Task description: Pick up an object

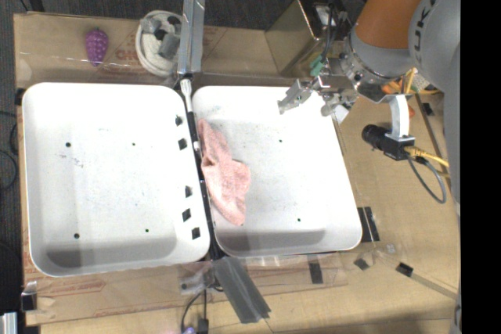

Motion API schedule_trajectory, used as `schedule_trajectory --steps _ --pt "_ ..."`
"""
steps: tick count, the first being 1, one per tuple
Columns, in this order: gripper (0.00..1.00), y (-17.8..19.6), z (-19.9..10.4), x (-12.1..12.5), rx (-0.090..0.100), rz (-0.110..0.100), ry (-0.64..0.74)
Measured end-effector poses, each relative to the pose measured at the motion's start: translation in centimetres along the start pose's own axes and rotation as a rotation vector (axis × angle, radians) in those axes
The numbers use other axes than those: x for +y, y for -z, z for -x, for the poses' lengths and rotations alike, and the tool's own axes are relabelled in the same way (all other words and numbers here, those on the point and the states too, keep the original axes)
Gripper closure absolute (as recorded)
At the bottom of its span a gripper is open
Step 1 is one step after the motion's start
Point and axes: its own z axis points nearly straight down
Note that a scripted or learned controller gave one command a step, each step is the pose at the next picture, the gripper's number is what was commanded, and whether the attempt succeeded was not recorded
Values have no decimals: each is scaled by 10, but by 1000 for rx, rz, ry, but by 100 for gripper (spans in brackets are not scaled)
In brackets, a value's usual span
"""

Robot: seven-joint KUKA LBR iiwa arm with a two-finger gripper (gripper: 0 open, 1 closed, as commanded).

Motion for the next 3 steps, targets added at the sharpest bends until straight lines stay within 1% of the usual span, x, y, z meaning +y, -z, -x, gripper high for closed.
schedule_trajectory --steps 1,2,3 --pt "0 -164 -20 -61 1 -2 149" --pt "0 -185 -50 2 0 3 228" --pt "0 -183 -15 2 -3 7 451"
